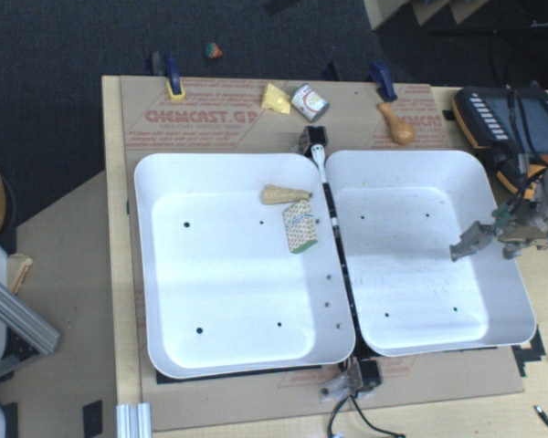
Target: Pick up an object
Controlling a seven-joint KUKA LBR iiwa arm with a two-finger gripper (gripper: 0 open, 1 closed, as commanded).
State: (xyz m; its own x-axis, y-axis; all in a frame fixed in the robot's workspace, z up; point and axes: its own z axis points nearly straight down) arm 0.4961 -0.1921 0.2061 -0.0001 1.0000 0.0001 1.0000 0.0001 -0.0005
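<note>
Claw (466,245) right; board (201,115) reads "CHEMCAST".

Tool (466,245) low at the right edge, pointing left, nothing visibly held.

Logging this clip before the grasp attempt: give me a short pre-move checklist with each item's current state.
1. Graspable items in a bin: ok, a tan stick-shaped piece and a patterned packet lie in the left bin.
2. The two items apart: not ok, they look touching.
3. Pincer over a target: not ok, it is above the right bin.
4. Pincer carrying nothing: ok.
5. Pincer opening: cannot tell.
</note>
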